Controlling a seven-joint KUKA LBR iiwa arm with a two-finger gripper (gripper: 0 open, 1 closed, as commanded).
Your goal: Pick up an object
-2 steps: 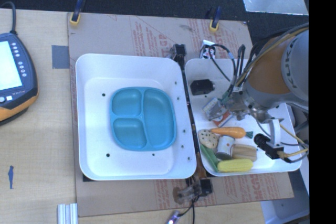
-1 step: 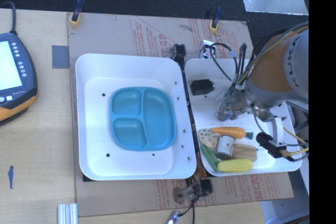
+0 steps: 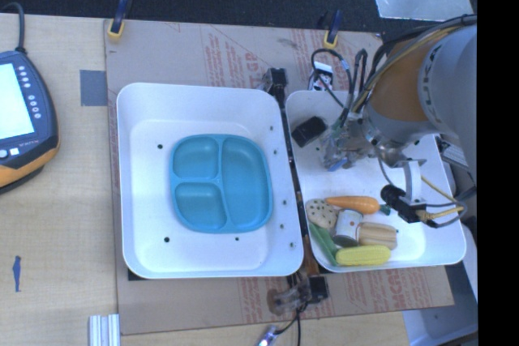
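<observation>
Reaching in from the right of the frame, my arm (image 3: 422,89) hangs over the upper part of the right bin (image 3: 442,255), with my gripper (image 3: 340,151) low above its floor beside a small black object (image 3: 308,130); whether it is wide or narrow I cannot tell. Toy food lies at that bin's lower end: a carrot (image 3: 353,204), a yellow corn cob (image 3: 362,256) and other pieces. A blue divided plate (image 3: 220,183) sits in the left bin (image 3: 142,174).
</observation>
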